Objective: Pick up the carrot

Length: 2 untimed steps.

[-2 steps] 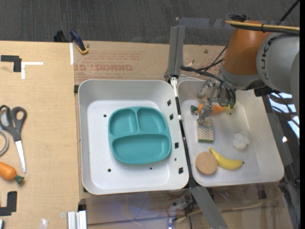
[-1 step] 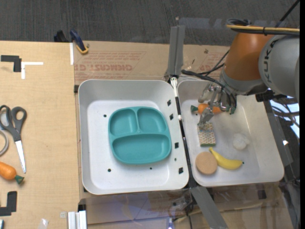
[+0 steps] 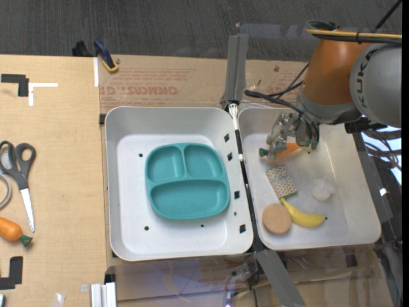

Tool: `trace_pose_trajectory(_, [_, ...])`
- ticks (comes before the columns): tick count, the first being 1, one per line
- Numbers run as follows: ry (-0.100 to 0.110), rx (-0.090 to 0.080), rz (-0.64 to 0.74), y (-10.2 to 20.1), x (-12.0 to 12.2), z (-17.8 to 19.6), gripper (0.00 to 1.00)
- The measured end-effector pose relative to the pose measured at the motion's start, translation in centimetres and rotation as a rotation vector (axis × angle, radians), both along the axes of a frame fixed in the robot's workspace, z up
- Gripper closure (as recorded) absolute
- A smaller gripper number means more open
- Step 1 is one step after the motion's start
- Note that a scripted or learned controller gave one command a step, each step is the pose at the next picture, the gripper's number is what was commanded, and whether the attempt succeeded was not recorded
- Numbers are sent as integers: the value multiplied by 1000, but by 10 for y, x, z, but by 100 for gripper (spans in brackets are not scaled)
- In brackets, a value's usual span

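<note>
In the right bin [image 3: 358, 235] a small orange carrot [image 3: 291, 149] with a green tip lies near the far left corner. My gripper [image 3: 279, 143] hangs directly over it, reaching down from the grey arm with the orange band, and covers part of the carrot's left half. From this angle I cannot make out whether the carrot is gripped. A second carrot [image 3: 10, 229] lies outside the bins on the wooden bench at the far left.
The right bin also holds a banana [image 3: 303, 217], a round tan disc [image 3: 277, 219], a patterned square piece [image 3: 281, 182] and a pale translucent object [image 3: 321, 189]. A teal divided plate [image 3: 187, 181] sits in the left bin [image 3: 121, 235]. Scissors [image 3: 19, 178] lie on the bench at left.
</note>
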<state>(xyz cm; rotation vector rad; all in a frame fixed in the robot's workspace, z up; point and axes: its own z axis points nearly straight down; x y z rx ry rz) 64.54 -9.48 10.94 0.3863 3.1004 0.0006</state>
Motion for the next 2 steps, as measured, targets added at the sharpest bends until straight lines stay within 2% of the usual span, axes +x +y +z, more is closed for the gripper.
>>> trace_pose_trajectory(1, [14,1,30,41,-100,83,100])
trace_pose_trajectory(2, [13,-3,444,-59,-81,64,100])
